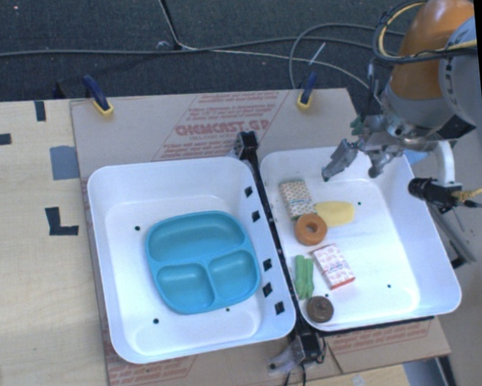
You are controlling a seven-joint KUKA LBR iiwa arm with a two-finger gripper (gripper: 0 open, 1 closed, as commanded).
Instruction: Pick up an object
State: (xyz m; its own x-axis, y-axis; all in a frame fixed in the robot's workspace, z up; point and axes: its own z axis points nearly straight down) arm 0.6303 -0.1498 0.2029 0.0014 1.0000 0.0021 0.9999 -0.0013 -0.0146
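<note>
Grey arm [458, 65] with orange band, black cables, grey metal two-finger hand [359, 165].

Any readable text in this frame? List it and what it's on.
"CHEMCAST GP": red print, upside down, on the brown sheet under the bins, top edge.
More red lines beneath it: too blurred to read.
Red print on the sheet's bottom edge: unreadable.
Red-and-white box and patterned packet in the right bin: print too small.

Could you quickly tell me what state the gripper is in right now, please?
Gripper: open, holding nothing, hovering over the upper part of the right bin, above and to the right of the yellow object.
</note>
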